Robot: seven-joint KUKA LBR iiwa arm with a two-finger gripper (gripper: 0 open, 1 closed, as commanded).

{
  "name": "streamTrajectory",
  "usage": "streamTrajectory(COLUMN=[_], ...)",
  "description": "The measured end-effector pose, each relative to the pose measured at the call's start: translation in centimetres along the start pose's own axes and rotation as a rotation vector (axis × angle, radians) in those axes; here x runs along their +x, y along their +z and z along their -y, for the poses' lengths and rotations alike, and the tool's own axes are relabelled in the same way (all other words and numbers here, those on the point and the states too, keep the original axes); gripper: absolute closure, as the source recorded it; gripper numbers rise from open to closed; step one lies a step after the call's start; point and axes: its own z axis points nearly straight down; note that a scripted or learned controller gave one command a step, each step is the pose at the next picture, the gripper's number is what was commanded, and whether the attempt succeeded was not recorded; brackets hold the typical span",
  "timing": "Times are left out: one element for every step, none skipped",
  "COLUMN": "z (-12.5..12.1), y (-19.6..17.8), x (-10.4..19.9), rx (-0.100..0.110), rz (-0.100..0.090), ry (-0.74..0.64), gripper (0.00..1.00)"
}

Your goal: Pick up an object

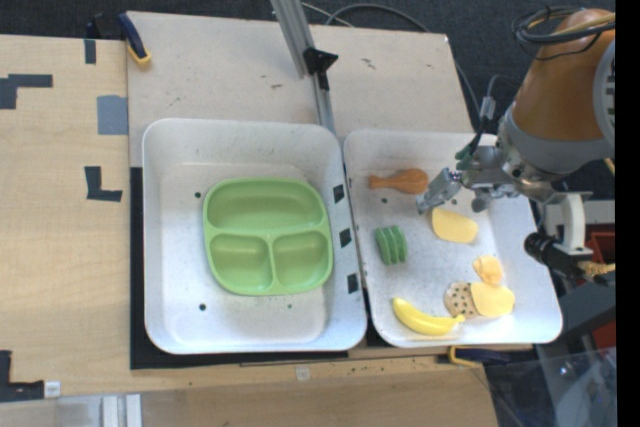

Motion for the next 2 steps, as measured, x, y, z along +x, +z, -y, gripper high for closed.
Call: streamTrajectory(z=[0.0,-0.4], y=[0.0,6.3], x=[0.0,0.3], rx=[0.0,0.006], rz=[0.0,0.0], ry=[0.0,0.001], gripper=[0.0,0.0])
